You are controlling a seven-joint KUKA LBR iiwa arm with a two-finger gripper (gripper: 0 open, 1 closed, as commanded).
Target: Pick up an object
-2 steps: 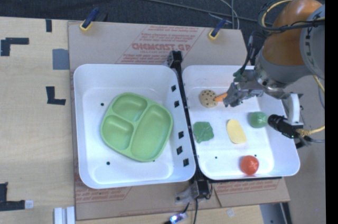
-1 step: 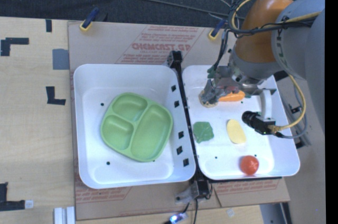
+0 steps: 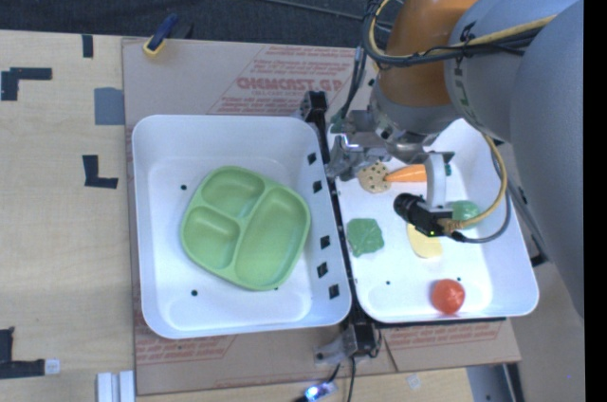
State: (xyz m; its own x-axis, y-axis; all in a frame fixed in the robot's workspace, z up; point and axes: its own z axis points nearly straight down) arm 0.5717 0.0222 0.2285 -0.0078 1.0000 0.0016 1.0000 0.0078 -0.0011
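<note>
The grey arm's jaws [image 3: 375, 165], their state impossible to tell, hover above a round tan cookie [image 3: 375, 177]; a centred descent looks best.

A bulky grey arm [image 3: 531, 59] with a glossy orange band [image 3: 427, 30], yellow and black cables looping toward six o'clock.

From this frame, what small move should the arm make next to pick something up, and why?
Probably lower the tool onto the cookie just beneath it in the right bin. The carrot lies close beside it, so a straight descent seems safest.
</note>
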